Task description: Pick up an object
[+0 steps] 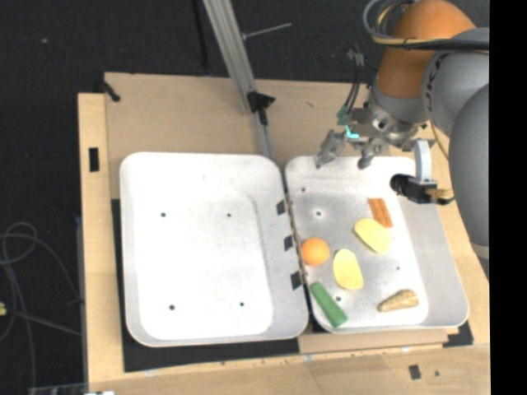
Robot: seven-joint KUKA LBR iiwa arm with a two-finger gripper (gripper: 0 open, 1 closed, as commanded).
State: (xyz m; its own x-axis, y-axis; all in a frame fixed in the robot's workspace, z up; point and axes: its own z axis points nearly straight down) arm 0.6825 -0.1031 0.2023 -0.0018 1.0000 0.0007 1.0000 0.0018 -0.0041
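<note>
My 2-finger gripper (346, 151) hangs spread apart and pinching nothing over the far rim of the right shallow white bin (428, 303). Below it in that bin lie a round orange ball (314, 251), 2 pale yellow oval pieces (347, 269) (373, 235), an orange-red stick (380, 211), a green cylinder (328, 304) and a tan wedge (398, 301). To its left sits the other white bin (202, 245) on the light wooden bench (99, 220), with dark floor around
</note>
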